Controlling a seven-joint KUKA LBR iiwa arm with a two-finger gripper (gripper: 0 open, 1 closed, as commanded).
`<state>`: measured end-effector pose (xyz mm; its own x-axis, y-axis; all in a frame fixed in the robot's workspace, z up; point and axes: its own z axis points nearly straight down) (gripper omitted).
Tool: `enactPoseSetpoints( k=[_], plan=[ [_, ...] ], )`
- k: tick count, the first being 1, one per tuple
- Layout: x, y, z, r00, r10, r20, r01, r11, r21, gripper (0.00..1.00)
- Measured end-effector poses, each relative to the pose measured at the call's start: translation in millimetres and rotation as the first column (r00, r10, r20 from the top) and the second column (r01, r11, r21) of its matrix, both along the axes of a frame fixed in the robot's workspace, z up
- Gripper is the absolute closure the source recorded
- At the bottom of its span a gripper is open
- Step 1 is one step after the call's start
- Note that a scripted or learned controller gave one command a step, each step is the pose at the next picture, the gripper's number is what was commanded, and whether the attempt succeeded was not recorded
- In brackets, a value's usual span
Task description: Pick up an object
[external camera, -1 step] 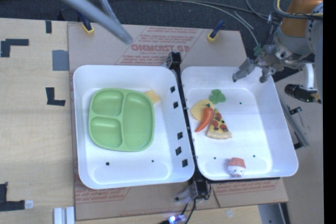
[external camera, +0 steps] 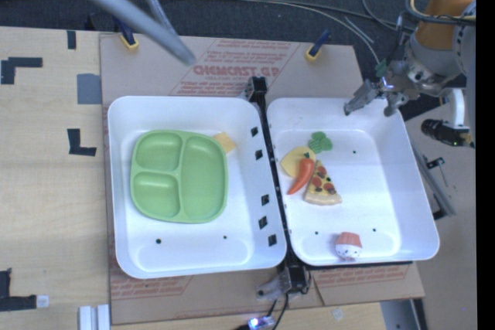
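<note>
Gripper (external camera: pixel 373 105), fingers spread and empty, hangs over the right bin's (external camera: pixel 410 166) far rim above cardboard (external camera: pixel 232 66).

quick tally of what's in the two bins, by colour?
Green: 2, the divided plate in the left bin and the small leafy piece in the right bin
Yellow: 3, the piece by the plate, the round slice, the pizza slice
Red/orange: 1, the carrot
Red and white: 1, the small toy
Total: 7
</note>
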<state>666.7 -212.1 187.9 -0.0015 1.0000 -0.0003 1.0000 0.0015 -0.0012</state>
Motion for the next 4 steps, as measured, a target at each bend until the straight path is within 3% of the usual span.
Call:
enactPoseSetpoints(
  k=[2,3,4],
  plan=[
    [-6,-7,-105,1.000,0.002,0.002,-0.002,1.000,-0.003,0.00],
    [-4,-8,-90,1.000,0.003,0.006,-0.003,1.000,-0.007,1.00],
    [-3,-4,-26,1.000,0.000,0.006,0.000,1.000,-0.001,1.00]
  ],
)
